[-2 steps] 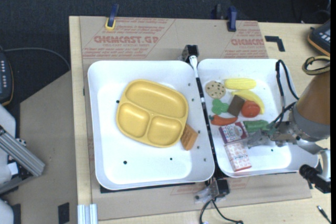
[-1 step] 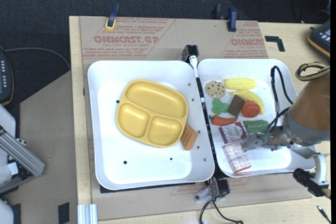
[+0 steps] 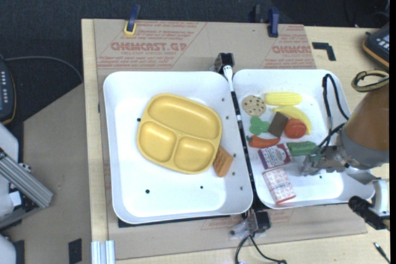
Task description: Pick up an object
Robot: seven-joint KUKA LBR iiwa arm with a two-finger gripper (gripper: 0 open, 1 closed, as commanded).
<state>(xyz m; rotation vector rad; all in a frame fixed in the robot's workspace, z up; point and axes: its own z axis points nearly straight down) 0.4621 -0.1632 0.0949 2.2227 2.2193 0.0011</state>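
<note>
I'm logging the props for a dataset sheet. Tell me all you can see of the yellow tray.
The yellow tray is a glossy, plastic-looking plate with rounded corners and three compartments: one long one along its far side and two smaller ones nearer the camera. It lies flat and right side up, turned at a slant, in the left bin. A small brown waffle-like piece lies against its near right corner.
</note>
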